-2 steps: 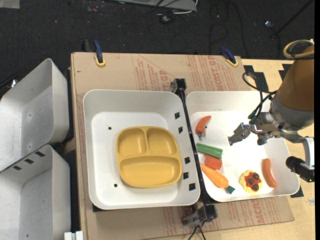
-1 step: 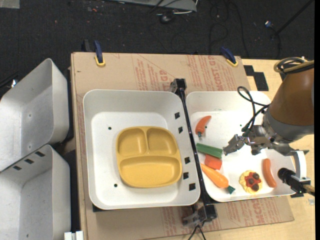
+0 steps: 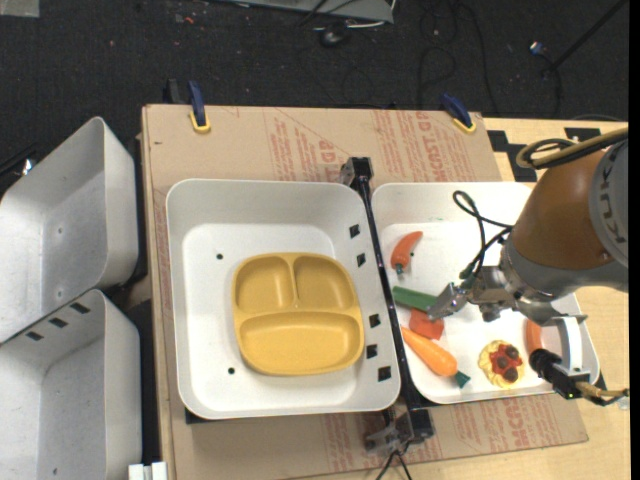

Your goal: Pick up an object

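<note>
The grey arm with its orange band [image 3: 572, 230] reaches in from the right edge of the bench and bends low over the right-hand shallow white bin [image 3: 432, 200]. Its wrist points toward the divider between the two bins, and black cables loop above it. The two-finger gripper [image 3: 447, 302] sits at the middle of the right bin, its tip just above a green stick-shaped toy piece [image 3: 412, 296] and a small red toy piece [image 3: 425, 324]. Whether the fingers are apart or together cannot be told at this size, and nothing is visibly clamped between them.

In the same bin, an orange toy pepper [image 3: 405, 249] lies toward the far side. An orange toy carrot with a green end [image 3: 434, 354] lies near the near edge, and a small yellow toy pizza with red toppings [image 3: 502, 362] near the near right corner.

The left-hand white bin [image 3: 192, 268] carries a yellow plastic divided tray [image 3: 297, 314] at its centre.

The brown cardboard sheet [image 3: 300, 140] beneath the bins bears red printed lettering, upside down and not legible.
</note>
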Motion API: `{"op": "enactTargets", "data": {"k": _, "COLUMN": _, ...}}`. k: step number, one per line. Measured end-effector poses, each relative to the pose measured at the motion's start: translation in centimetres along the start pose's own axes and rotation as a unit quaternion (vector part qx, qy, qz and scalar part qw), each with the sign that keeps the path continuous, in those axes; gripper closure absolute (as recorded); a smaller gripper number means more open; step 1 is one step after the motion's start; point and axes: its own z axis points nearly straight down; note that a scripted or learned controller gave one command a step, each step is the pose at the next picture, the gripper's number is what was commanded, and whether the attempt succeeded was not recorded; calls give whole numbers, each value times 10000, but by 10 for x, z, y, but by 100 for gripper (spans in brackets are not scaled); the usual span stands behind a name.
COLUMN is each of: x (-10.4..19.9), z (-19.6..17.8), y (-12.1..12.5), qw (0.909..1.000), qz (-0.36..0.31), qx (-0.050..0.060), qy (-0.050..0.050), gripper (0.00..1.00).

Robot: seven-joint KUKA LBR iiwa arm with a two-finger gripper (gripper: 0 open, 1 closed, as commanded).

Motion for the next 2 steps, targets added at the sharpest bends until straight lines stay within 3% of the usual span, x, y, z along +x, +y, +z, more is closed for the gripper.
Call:
{"op": "enactTargets", "data": {"k": 1, "x": -1, "z": -12, "y": 1, "qw": 10000, "qz": 8, "qx": -20, "qy": -7, "gripper": 100}}
{"op": "enactTargets", "data": {"k": 2, "x": 2, "z": -75, "y": 4, "qw": 10000, "qz": -24, "qx": -53, "qy": -17, "gripper": 100}}
